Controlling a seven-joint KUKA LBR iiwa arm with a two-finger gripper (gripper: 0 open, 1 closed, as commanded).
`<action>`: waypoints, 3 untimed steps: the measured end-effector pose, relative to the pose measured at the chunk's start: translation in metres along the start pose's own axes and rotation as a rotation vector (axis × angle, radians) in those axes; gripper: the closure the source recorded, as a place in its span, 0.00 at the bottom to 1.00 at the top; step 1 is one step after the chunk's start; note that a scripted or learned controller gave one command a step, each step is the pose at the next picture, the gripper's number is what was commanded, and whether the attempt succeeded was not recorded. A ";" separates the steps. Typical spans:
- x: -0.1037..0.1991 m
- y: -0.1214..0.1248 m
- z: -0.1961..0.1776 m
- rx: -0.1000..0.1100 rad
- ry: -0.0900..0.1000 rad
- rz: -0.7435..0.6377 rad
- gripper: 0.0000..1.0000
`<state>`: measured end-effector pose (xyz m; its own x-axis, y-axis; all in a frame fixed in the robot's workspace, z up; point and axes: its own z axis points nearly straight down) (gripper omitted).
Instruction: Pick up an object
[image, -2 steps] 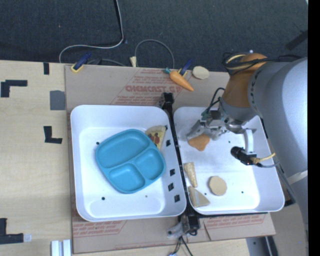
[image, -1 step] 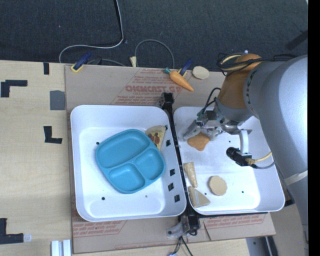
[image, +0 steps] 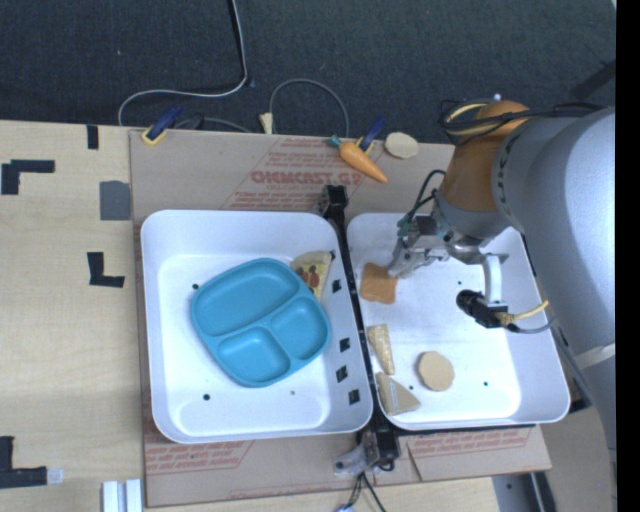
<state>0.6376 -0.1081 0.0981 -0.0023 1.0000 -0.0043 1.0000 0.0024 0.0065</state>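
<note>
End effector (image: 402, 258) | low in right bin (image: 540, 400) | fingers: cannot tell | beside brown block (image: 378, 285)

A light wooden bench (image: 60, 330) carries a brown printed cardboard sheet (image: 290, 175), on which two shallow white bins (image: 165, 235) (image: 530, 400) sit side by side.

The arm (image: 560, 190) is smooth, rounded grey metal with an orange band (image: 480, 165) above the wrist. Thin yellow and black cables (image: 470, 115) loop around it.
</note>
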 end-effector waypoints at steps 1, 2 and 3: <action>0.000 0.000 0.001 0.001 0.000 0.000 0.00; 0.010 -0.016 0.011 0.000 0.000 0.002 0.00; 0.010 -0.015 0.000 -0.001 0.002 0.002 1.00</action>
<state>0.6223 -0.0980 0.0978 -0.0007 1.0000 -0.0028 1.0000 0.0007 0.0071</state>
